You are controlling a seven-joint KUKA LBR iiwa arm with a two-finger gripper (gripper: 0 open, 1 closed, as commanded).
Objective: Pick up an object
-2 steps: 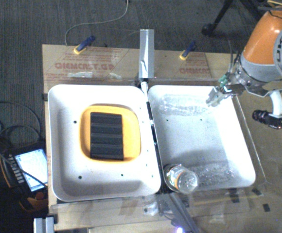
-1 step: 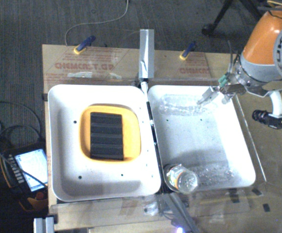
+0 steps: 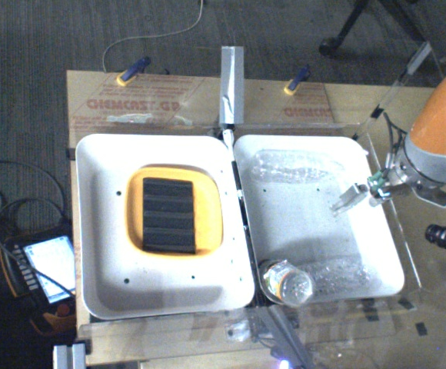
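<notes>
A yellow block with a black ribbed top [image 3: 171, 212] lies in the middle of the left bin [image 3: 100, 283]. In the right bin [image 3: 315, 221], a clear plastic bottle [image 3: 307, 280] lies along the front edge, its round end at the front left corner. A second clear plastic item [image 3: 296, 166] lies near the back wall. My gripper [image 3: 352, 197] hangs over the right side of the right bin, pointing left, between the two clear items and touching neither. Nothing shows in it.
A metal post [image 3: 231, 91] stands behind the seam between the bins. Two blue-and-yellow clamps [image 3: 133, 71] hold the board at the back. A tablet and cables [image 3: 46, 266] lie on the floor to the left.
</notes>
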